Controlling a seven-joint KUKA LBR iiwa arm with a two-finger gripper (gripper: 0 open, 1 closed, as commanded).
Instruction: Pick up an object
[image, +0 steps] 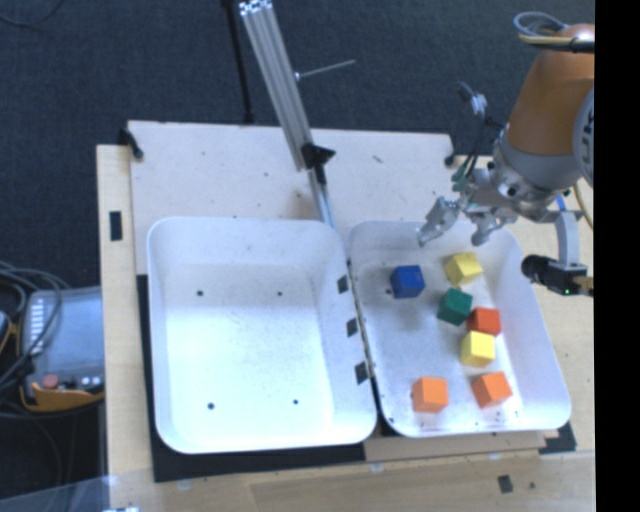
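Fingers spread wide and empty, the two-finger gripper (458, 226) hovers above the right white bin's (535, 340) twelve-o'clock rim, the small yellow cube (464, 268) just at its six o'clock: probably light, rigid, best pinched across opposite flat faces.

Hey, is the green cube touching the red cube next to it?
Touching, as far as the camera view shows: the green cube and red cube meet with no white bin floor showing between them.

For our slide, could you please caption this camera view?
KUKA arm's open hand poised over the right bin holding seven coloured blocks, nearest the yellow block.
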